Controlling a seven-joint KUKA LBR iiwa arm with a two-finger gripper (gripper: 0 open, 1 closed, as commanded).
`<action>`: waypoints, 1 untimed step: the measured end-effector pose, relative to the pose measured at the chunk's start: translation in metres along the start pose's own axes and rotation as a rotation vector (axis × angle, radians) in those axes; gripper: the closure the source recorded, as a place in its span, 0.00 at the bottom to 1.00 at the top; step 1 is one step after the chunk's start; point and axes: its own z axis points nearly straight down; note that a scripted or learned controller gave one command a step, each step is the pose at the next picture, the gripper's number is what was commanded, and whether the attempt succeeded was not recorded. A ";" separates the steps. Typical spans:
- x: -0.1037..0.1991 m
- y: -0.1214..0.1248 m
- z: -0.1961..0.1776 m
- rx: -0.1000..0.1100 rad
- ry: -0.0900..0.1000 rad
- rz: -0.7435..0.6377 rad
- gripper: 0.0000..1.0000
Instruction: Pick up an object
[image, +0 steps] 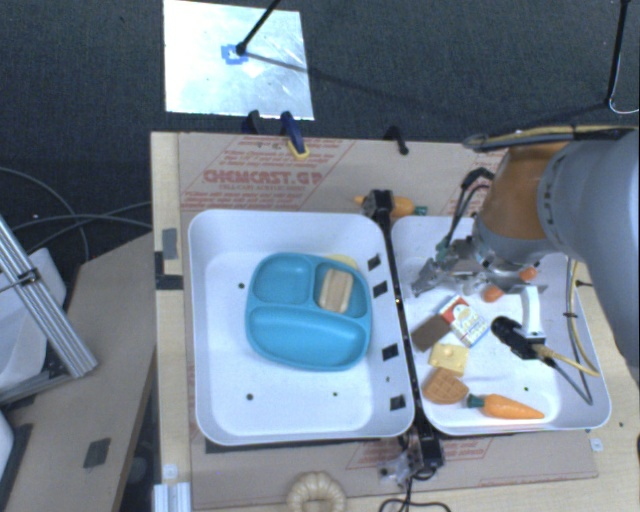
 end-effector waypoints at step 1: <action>0.000 0.000 -0.010 0.001 0.000 0.001 1.00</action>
